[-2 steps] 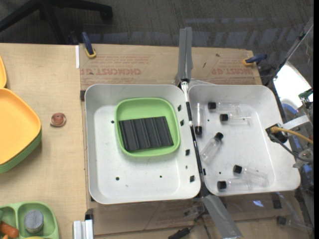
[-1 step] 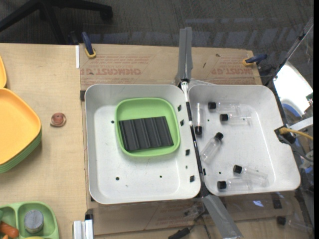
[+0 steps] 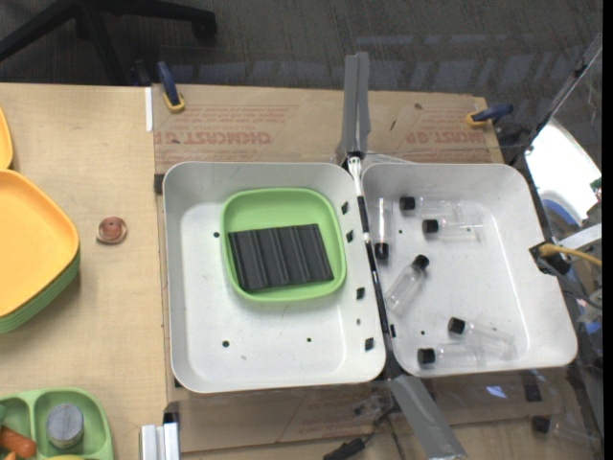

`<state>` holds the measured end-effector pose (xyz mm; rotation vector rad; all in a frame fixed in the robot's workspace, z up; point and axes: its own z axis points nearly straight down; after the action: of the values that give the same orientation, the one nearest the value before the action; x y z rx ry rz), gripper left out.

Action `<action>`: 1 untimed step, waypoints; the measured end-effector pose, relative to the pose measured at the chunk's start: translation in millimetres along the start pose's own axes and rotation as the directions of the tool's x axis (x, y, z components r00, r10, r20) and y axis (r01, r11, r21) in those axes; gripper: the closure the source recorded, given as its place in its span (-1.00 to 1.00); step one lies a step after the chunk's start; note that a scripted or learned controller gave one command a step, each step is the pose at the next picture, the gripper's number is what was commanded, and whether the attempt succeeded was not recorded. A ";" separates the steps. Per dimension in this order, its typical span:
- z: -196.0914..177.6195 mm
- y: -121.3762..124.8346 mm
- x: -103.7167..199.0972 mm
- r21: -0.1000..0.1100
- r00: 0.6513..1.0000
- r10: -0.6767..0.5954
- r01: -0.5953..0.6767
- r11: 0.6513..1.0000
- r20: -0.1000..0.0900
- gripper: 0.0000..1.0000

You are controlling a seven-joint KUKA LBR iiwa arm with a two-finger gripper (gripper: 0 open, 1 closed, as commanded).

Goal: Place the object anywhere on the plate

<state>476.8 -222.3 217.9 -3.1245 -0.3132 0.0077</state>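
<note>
A square green plate (image 3: 280, 207) rests in the left white bin (image 3: 192, 333), toward its back. On the plate lies a dark grey ribbed rectangular object (image 3: 285, 257), flat and covering the plate's front half. The right white bin (image 3: 522, 286) holds several clear vials with black caps, among them one near the middle (image 3: 407, 281), one at the back (image 3: 448, 223) and one at the front (image 3: 477, 332).
Stacked yellow plates (image 3: 29, 247) lie on the wooden bench at the left, with a small brown disc (image 3: 112, 229) beside them. A green compartment tray (image 3: 53, 425) sits at the bottom left. Clamps (image 3: 170, 92) (image 3: 487, 115) hold the cardboard behind the bins. A yellow cable (image 3: 565, 251) lies at the right bin's edge.
</note>
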 end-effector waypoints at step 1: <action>-18.5 0.0 0.4 -0.001 1.000 -0.003 0.003 1.000 -0.001 -1.00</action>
<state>477.3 -222.2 236.4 -3.1246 -0.3186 0.0064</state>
